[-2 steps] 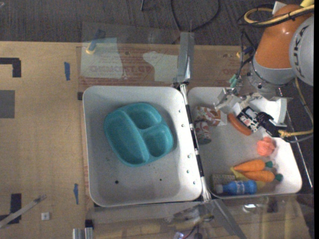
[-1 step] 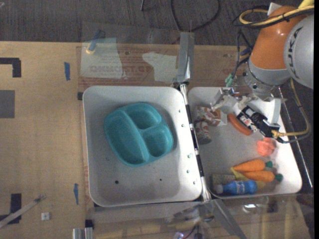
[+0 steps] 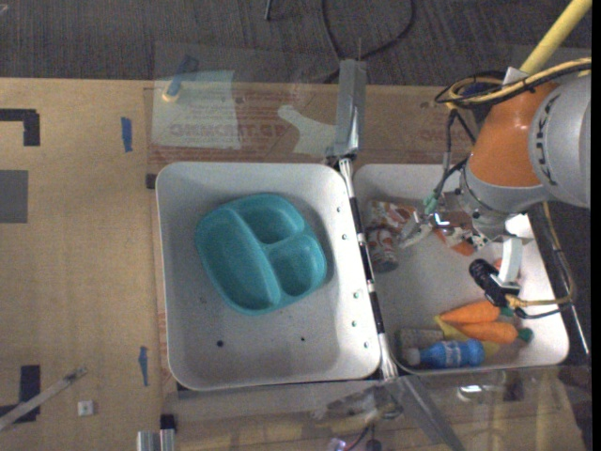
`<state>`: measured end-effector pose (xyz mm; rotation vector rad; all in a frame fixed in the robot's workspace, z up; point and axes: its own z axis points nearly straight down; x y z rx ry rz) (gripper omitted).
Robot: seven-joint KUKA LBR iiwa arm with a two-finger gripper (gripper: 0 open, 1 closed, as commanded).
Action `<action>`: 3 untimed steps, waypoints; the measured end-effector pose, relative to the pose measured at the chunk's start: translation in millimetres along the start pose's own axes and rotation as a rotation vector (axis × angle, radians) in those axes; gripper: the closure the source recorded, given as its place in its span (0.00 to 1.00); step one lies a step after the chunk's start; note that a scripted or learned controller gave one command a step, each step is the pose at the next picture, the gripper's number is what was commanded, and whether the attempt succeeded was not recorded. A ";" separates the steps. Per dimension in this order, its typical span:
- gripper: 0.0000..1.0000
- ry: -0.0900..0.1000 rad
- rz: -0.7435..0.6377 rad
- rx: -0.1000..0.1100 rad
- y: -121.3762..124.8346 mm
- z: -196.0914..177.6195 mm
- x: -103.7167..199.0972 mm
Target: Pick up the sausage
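Observation:
The sausage [image 3: 383,225] appears as a reddish-brown piece with pale marks, lying near the left wall of the right bin [image 3: 441,285]. My gripper [image 3: 420,232] reaches in from the right and hangs low just to the right of it, close to its edge. I cannot make out anything held in the gripper. A small orange-red thing [image 3: 460,243] lies partly hidden under the wrist.
Two orange carrots [image 3: 481,313] [image 3: 500,333] and a blue bottle [image 3: 449,353] lie along the right bin's front right. A teal divided plate [image 3: 261,251] sits in the left bin [image 3: 188,327]. A metal divider [image 3: 362,261] separates the bins.

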<state>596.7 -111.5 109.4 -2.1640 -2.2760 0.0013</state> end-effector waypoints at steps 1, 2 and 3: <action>0.00 -0.001 -0.050 -0.008 30.5 21.3 -36.4; 0.00 0.009 -0.053 -0.006 41.9 22.0 -57.0; 0.00 0.027 -0.135 -0.004 43.3 21.5 -64.7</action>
